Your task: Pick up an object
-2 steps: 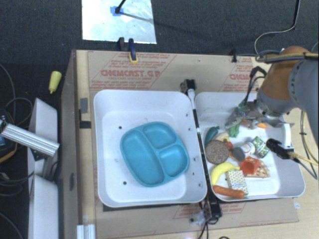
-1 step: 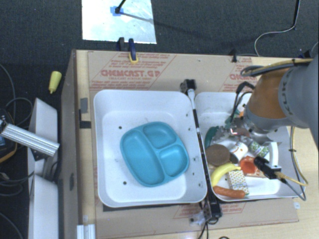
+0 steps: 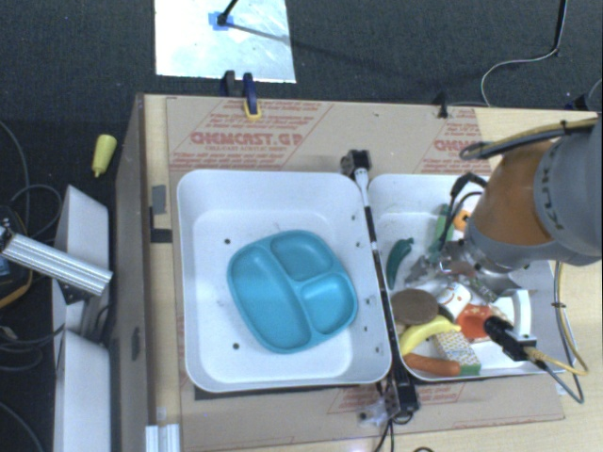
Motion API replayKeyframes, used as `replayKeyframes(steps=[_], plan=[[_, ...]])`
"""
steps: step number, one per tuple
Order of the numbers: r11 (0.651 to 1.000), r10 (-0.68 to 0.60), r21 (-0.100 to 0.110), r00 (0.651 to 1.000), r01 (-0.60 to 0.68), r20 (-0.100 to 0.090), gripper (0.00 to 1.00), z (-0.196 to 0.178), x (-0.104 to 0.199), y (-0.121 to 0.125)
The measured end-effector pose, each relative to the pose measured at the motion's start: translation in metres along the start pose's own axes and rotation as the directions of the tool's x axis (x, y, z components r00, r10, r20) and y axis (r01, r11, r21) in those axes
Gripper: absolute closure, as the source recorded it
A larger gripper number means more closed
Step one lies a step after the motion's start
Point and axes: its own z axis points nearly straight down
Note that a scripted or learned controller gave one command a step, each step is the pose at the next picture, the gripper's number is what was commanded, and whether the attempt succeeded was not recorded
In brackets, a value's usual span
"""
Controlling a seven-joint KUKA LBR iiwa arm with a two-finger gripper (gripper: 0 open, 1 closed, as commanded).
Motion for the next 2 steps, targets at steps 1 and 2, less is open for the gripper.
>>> replayKeyframes(steps=[1,2], plan=[[1.0,0.0,-0.001,1.0,0.0,0.0,0.0,0.0,0.006,-0.045],[1.0,-0.001,-0.005,1.0,0.001,0.0,1.0,-0.011,0.006,-0.044]])
